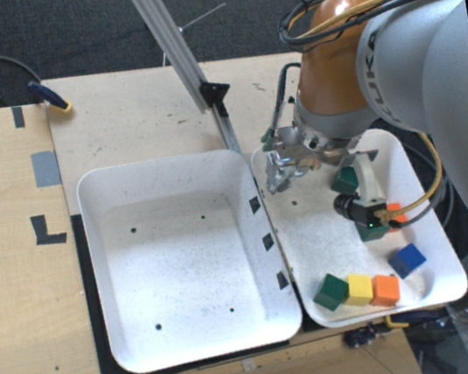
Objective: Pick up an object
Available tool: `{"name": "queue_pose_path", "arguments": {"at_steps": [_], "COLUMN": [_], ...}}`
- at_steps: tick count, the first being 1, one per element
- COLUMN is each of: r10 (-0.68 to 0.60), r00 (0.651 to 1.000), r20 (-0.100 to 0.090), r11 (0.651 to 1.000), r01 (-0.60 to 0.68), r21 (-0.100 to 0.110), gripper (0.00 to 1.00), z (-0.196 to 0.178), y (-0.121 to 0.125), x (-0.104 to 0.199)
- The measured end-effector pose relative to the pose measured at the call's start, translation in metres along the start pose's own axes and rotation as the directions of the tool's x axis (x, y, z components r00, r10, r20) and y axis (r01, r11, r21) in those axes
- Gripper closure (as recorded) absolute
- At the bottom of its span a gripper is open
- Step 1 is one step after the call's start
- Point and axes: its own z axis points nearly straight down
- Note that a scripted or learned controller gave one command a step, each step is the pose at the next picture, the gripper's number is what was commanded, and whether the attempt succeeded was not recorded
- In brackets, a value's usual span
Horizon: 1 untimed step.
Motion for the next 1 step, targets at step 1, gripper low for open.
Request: {"name": "queue_pose_path", "arguments": {"at_steps": [1], "r10": [-0.002], "r00": [1.000], "r20": [-0.001], "r11": [1.000], "r01": [0.002], "r21": [0.000], "gripper": [1.00], "z": [-0.0021], "y": [-0.0149], "x": [0.0610]}}
